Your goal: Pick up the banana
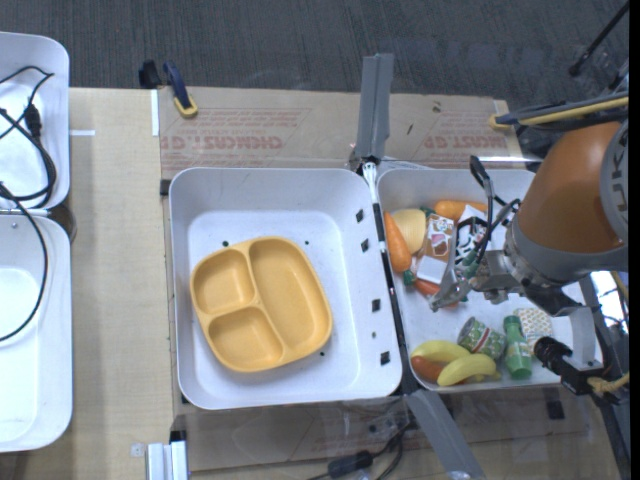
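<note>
The banana (458, 361) is yellow and lies flat at the front edge of the right bin (400, 328), with an orange-red item (428, 369) tucked against its left end. My gripper (448, 295) hangs over the middle of that bin, a short way behind and slightly left of the banana, and is apart from it. Nothing shows held in it. The grey arm with its orange band (570, 203) reaches in from the right and hides the bin's right side.
Around the gripper lie a carrot (397, 243), a yellow fruit (408, 223), a white carton (437, 238), a green can (480, 338) and a green bottle (517, 348). The left bin (200, 203) holds a yellow divided plate (262, 303).
</note>
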Motion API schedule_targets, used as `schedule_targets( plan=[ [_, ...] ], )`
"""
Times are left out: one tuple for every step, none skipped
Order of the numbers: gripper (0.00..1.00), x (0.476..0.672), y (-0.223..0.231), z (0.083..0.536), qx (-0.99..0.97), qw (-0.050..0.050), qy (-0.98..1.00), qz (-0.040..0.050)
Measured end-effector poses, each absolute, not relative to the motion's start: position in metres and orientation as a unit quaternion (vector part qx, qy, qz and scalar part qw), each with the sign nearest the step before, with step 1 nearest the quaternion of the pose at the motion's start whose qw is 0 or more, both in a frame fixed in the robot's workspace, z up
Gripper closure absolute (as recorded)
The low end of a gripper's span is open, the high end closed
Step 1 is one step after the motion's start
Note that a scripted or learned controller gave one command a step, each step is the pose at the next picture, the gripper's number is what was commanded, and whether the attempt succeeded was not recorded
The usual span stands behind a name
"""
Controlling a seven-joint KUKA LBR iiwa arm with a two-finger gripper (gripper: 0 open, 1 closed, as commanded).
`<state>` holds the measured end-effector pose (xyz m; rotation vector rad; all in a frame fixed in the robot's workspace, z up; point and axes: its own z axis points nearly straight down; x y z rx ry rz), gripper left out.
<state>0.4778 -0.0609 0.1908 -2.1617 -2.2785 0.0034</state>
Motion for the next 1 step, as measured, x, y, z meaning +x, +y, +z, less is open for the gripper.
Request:
schedule_targets(
  plan=[
    [0.0,0.4783,-0.0576,0.2292,-0.748,0.0,-0.663,0.0012]
  ],
)
